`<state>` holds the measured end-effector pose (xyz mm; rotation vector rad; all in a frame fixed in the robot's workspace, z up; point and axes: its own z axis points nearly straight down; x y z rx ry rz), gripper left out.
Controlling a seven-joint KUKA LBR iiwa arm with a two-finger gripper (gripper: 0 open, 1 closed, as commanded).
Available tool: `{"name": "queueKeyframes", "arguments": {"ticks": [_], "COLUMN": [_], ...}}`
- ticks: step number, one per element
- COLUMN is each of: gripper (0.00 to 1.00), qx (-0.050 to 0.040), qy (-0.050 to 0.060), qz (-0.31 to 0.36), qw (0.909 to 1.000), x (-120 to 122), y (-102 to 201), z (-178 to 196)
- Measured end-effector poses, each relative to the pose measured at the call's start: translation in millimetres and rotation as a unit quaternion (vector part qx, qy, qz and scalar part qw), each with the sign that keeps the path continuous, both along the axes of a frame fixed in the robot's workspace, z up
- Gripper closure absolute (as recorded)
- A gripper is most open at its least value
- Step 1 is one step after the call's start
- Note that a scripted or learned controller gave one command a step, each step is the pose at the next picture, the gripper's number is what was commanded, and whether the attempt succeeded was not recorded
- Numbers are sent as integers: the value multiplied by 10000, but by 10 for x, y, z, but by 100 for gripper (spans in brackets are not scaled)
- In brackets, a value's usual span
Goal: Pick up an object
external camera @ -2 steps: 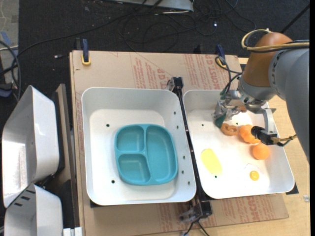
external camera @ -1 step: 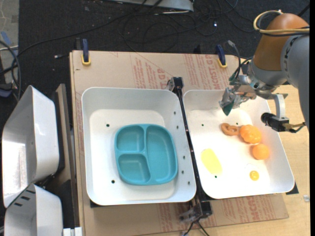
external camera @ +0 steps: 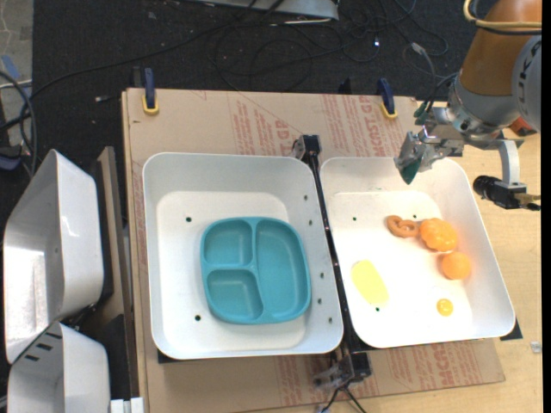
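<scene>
Take the right bin (external camera: 482, 222) as your landmark, since everything you could pick lies in it. The largest candidate is the pale yellow flat piece (external camera: 369, 282), low on the bin's floor toward its inner wall; it looks thin and would likely be hard to get fingers under. Next in size come the two orange lumps: the upper orange piece (external camera: 440, 235) near the bin's middle, and the round orange piece (external camera: 455, 267) just below it. The upper one touches a small tan curled piece (external camera: 399, 225) on its inner side, so you would do better to go for the round one, which sits apart and offers clean sides. The small yellow bit (external camera: 444, 307), near the bin's front wall, is the poorest target.

The arm (external camera: 499, 50) leans in over the bin's far outer corner, wrist angled down and inward. The gripper (external camera: 414, 163) hangs above the bin's far rim, well apart from every piece, holding nothing; whether its jaws are parted or closed cannot be told from this angle.
</scene>
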<state>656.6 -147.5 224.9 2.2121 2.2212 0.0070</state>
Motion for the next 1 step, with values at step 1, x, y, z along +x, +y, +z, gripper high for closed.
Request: {"name": "queueKeyframes", "arguments": {"ticks": [1], "gripper": [100], "qx": [4], "qy": [27], "qz": [-5], "qw": [10000], "x": [7], "y": [1], "z": [46]}}
